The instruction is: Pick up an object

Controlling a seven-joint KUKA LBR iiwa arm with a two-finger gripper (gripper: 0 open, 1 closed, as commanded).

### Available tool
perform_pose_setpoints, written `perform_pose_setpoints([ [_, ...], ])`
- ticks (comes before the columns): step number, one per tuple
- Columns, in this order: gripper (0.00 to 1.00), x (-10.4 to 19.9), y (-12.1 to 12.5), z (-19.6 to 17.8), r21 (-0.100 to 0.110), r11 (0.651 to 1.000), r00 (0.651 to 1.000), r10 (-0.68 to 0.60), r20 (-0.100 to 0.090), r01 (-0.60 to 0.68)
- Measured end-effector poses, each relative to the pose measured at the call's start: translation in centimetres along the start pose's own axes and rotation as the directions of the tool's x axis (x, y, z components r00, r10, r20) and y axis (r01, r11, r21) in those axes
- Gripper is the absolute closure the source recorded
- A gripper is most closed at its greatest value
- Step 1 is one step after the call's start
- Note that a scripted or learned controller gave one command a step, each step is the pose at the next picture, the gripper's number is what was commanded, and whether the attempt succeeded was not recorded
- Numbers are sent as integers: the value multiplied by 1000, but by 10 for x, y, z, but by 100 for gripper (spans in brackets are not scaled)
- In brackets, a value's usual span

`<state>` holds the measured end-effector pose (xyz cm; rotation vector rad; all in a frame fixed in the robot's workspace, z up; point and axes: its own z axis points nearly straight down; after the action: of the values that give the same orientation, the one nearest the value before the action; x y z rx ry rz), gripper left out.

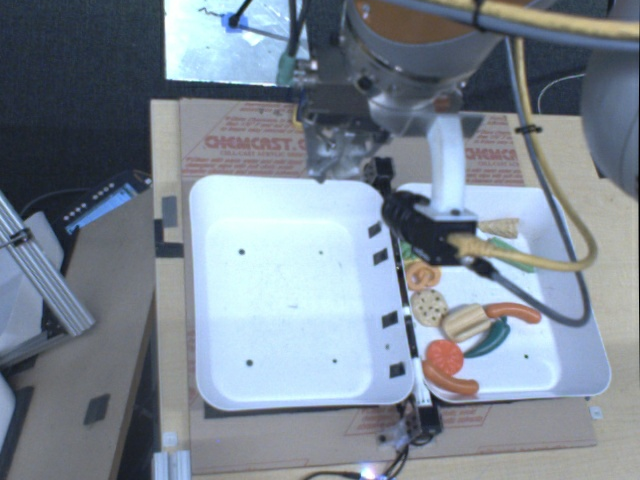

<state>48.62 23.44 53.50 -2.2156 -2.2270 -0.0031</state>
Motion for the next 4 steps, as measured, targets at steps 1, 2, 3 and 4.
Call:
perform_pose_setpoints([
  [1,100,0,0,0,0,1000,1000,0,0,0],
  [2,100,0,0,0,0,1000,1000,0,0,0],
  [3,100,0,0,0,0,1000,1000,0,0,0],
  [4,100,0,0,0,0,1000,1000,0,0,0],
])
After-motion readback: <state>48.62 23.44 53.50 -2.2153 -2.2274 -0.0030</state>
